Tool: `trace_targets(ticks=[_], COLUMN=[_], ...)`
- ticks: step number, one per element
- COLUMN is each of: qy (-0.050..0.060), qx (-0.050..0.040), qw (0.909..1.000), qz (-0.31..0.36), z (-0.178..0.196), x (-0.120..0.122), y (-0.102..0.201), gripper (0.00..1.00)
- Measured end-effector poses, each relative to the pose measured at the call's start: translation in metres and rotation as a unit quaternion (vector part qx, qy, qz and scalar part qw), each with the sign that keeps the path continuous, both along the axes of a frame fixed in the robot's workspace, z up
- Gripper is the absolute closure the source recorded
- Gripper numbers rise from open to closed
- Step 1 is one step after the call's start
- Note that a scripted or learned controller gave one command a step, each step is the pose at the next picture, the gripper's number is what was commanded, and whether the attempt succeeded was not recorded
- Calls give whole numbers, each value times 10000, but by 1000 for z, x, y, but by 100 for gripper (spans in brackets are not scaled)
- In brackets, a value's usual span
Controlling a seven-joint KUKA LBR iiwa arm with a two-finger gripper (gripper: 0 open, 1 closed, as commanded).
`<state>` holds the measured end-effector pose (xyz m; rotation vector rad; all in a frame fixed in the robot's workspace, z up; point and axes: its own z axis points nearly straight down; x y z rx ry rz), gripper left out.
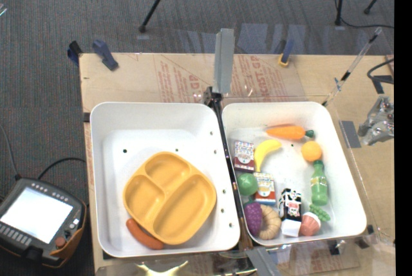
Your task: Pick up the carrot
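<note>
The orange carrot (286, 132) with a dark green tip lies flat on its side near the far wall of the right bin (344, 159). Its tip points right, and nothing rests on it. A yellow banana (267, 152) lies just in front of it and an orange (311, 151) sits to its front right. My gripper (378, 121) shows as a grey metal shape at the right edge of the camera view. It is outside the bin, well to the right of the carrot, and touches nothing.
Nearer in the right bin are a green bottle (319, 183), small cartons (264, 190), a green fruit (247, 183), purple grapes (253, 217) and a bagel (270, 222). The left bin (109, 139) holds a yellow divided plate (169, 197) and a sausage (145, 234).
</note>
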<state>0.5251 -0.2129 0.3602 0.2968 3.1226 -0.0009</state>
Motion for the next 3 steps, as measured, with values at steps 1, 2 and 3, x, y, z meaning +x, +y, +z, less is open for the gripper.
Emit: trace_targets(ticks=[1, 2, 3], qy=[32, 7, 13], qx=[17, 0, 12], qw=[9833, 9514, 9118], qz=[1821, 3080, 4107], z=[-55, 8, -32], x=[-46, -25, 31], y=[37, 1, 18], gripper=[100, 100, 100])
